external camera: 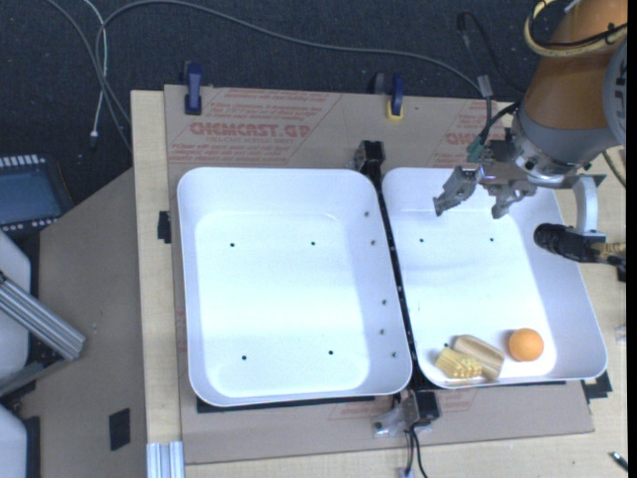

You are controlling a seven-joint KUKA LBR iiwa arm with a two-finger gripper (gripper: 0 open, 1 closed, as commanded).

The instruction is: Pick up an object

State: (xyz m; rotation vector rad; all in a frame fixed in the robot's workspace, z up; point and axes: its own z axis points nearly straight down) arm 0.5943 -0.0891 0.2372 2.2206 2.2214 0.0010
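At the lower right of the frame I see an orange ball (526,345), a tan roll (479,351) and a yellow corn piece (459,365) in the right bin (567,297). Higher up, the gripper (475,196) hangs over that bin, fingers apart, holding nothing. The left bin (199,267) sits alongside.

Glossy smooth white plastic bins (289,192) on matt cardboard (259,118); dark rough carpet (299,8) beyond.
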